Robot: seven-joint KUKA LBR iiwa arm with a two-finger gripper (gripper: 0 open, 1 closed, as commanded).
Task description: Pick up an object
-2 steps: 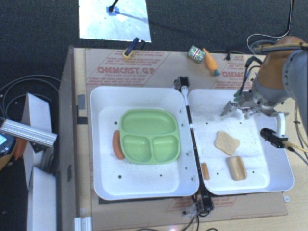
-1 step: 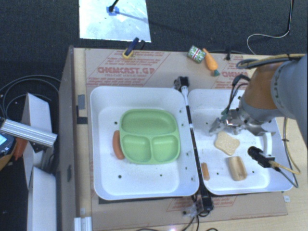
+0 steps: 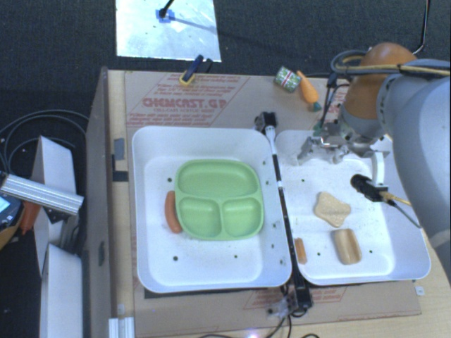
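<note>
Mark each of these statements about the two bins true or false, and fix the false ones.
1. The green divided plate lies in the left bin. True.
2. The hot dog sausage sits inside one of the plate's compartments. False: it lies on the bin floor, against the plate's left edge.
3. The claw hangs over the far part of the right bin. True.
4. The bread roll lies in the left bin. False: it lies in the right bin, near its front.
5. The carrot lies outside both bins, on the board behind them. True.
</note>
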